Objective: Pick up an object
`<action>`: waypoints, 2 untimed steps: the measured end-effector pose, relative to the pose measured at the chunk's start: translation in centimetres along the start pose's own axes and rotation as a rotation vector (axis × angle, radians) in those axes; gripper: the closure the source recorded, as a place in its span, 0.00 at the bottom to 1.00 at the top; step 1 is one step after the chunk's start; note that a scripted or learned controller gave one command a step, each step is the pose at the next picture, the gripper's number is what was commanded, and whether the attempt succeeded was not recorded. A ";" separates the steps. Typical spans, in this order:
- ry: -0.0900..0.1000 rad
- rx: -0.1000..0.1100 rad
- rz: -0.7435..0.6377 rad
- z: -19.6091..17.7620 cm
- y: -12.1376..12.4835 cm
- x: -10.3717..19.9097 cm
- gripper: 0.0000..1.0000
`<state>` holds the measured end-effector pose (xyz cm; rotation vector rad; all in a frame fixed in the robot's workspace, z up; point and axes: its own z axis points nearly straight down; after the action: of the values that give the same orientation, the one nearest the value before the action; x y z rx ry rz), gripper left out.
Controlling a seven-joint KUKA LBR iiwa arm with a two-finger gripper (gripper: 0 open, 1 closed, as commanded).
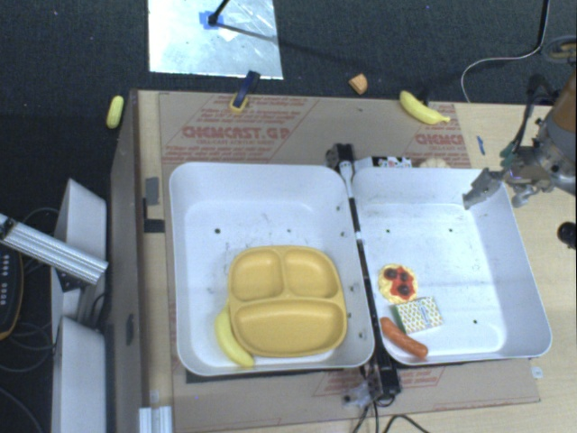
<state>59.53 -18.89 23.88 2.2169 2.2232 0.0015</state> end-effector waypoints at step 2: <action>0.001 0.001 0.001 15.5 -8.0 10.4 0.00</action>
<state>51.58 -8.47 8.40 2.2189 2.2237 0.0013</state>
